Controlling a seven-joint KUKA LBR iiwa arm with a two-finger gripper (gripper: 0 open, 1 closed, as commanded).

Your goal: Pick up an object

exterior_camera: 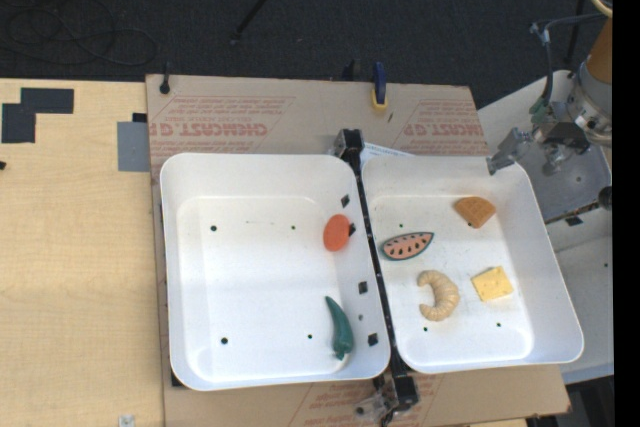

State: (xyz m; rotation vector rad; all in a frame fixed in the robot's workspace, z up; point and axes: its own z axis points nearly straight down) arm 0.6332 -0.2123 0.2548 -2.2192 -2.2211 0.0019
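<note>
Gripper (515, 152) hovers at far right corner of right bin (560, 315), holding nothing; cannot tell fingers' state. Nearest candidate: brown bread piece (475, 211), lying apart, easy target. Descend straight, centre over it, clear bin wall. Nearby: watermelon slice (407, 245), croissant (438, 295), cheese cube (492, 284). Left bin (190, 245) holds orange ball (338, 233), green pepper (339, 327) near divider.

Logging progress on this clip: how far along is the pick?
Nothing looks done. The gripper sits at the right bin's far corner, above the bread piece. The watermelon slice, croissant and cheese lie untouched. Descent, grasp and lift remain.
</note>
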